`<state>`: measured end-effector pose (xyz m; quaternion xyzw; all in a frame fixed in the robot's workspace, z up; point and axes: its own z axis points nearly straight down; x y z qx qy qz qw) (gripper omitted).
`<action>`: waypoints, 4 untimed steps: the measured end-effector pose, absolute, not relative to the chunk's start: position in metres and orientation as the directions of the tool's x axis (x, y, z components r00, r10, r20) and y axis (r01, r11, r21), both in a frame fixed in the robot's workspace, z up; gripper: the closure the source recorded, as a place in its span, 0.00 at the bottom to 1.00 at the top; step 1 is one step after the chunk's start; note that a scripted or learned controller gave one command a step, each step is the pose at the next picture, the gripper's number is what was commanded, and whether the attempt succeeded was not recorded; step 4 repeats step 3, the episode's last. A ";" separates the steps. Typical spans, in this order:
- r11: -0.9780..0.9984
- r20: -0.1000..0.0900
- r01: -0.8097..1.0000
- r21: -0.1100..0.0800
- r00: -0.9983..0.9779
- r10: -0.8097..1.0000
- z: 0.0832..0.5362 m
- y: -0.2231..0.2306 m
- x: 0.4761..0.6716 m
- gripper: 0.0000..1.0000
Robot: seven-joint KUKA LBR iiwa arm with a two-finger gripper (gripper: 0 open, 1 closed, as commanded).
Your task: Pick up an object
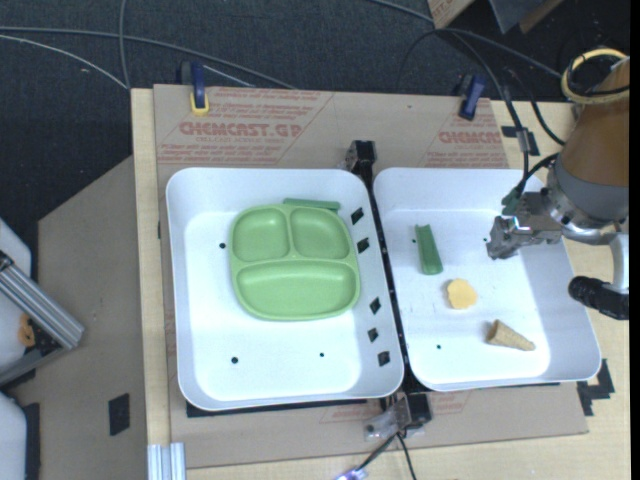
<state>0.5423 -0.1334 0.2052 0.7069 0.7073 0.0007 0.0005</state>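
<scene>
In the right bin (560,363) lie three small objects: a green stick (429,249) near the bin's left side, a yellow round piece (461,294) below it, and a tan wedge (510,337) toward the front. My gripper (503,242) hangs over the right bin's upper right part, to the right of the green stick and above the yellow piece. Nothing shows between its fingers. Its fingers point down and left, and their gap is too small to read.
The left bin (200,358) holds a green divided plate (295,263) with a green strip (312,205) at its far edge. Black clips run along the divider between the bins. Cables cross the dark floor behind the bench.
</scene>
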 end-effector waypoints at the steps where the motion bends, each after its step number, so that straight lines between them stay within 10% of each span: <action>1: 0.007 0.003 1.000 0.002 -0.007 1.000 0.205 -0.073 0.554 1.00; 4: 0.006 0.002 1.000 0.001 -0.006 1.000 0.213 0.036 0.569 1.00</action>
